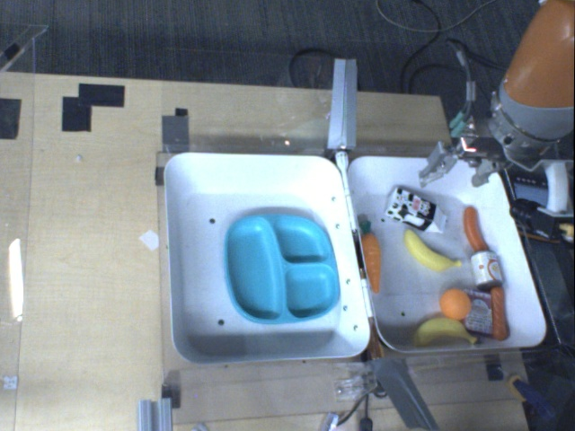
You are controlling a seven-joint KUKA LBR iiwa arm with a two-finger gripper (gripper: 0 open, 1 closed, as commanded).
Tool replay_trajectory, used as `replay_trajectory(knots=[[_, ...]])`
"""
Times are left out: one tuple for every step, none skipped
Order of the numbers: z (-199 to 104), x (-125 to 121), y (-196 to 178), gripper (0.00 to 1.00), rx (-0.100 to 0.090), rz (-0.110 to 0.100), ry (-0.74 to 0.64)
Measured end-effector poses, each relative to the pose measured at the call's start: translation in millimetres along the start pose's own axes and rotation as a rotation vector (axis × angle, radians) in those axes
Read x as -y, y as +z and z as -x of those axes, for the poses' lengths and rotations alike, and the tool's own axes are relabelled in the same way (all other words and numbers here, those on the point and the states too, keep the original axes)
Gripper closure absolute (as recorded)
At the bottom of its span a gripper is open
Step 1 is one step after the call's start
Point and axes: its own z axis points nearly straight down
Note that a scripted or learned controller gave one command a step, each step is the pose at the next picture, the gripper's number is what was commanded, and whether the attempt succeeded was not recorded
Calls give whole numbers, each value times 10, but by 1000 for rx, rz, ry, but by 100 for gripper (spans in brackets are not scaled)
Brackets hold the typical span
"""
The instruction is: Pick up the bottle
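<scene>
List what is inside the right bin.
The right bin holds a carrot, two bananas, an orange, a sausage, a can and packets. Whatever lies beneath them is covered.

Two white bins sit side by side on the bench, the left bin (184, 241) and the right bin (395, 308); one blue divided tray (280, 266), with three compartments, lies in the left bin; the right bin holds two bananas, one (428, 250) near the middle and one (442, 332) at the near edge; one carrot (371, 260); one orange (455, 304); one sausage (473, 228); one black-and-white packet (411, 208); one small can (485, 268); one dark red wrapped item (486, 315), its kind unclear.
</scene>
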Motion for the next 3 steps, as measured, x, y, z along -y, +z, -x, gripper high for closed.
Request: replay_trajectory(knots=[[-485,-48,1004,0,0,-2,164],[833,-715,1221,0,2,0,198],[1046,-721,1580,0,2,2,245]])
